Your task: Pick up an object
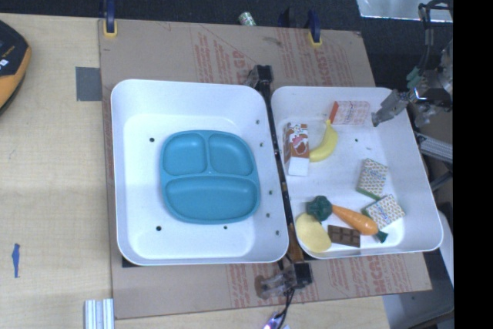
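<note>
The right bin (408, 166) holds several small items. A banana (326, 144) lies beside a brown and white packet (296, 144). A pink and white box (351, 113) sits at the back. Two patterned boxes (373, 178) (384, 209) lie along the right side. At the front lie a carrot (355, 219), a green broccoli piece (319, 206), a pale yellow fruit (312, 233) and a chocolate bar (343, 236). My gripper (387, 109) hangs over the bin's back right corner, just right of the pink box, and nothing shows in it.
The left bin (131, 166) carries a blue divided plate (209, 175). Both bins rest on a cardboard sheet (192, 50) held by clips at the back. A yellow and black device (9, 62) lies at the far left of the bench.
</note>
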